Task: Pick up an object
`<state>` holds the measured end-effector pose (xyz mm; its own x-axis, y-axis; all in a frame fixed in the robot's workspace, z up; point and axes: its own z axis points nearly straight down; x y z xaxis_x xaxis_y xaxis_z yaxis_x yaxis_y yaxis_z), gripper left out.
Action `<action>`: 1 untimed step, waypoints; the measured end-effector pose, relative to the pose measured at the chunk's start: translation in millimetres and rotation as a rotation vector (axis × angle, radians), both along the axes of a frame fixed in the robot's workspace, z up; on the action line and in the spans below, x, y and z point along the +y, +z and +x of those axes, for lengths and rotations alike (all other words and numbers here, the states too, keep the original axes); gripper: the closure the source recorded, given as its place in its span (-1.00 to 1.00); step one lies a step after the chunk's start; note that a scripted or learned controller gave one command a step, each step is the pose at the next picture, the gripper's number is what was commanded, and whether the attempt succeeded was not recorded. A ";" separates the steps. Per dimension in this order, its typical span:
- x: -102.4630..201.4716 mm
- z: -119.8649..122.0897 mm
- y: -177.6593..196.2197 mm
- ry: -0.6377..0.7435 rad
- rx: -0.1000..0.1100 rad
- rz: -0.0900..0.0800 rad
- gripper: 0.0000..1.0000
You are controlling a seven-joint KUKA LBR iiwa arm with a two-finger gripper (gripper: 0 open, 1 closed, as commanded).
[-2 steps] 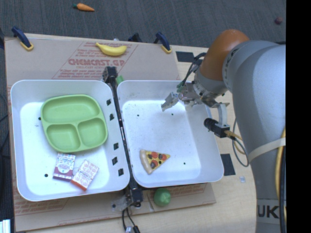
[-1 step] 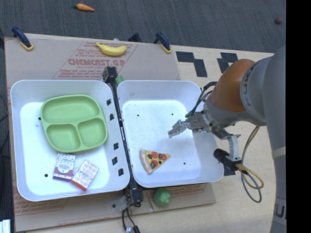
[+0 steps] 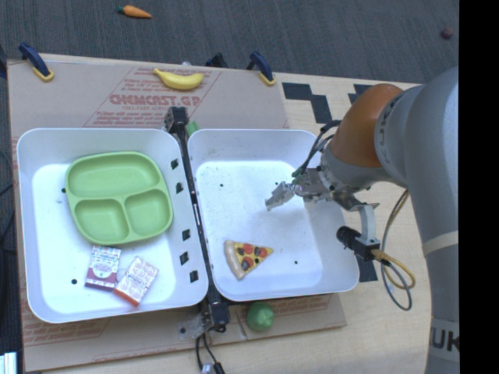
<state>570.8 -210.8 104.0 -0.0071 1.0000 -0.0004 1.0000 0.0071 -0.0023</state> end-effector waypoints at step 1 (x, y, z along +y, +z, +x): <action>0.7 77.9 -11.9 -0.002 -0.001 0.002 -1.00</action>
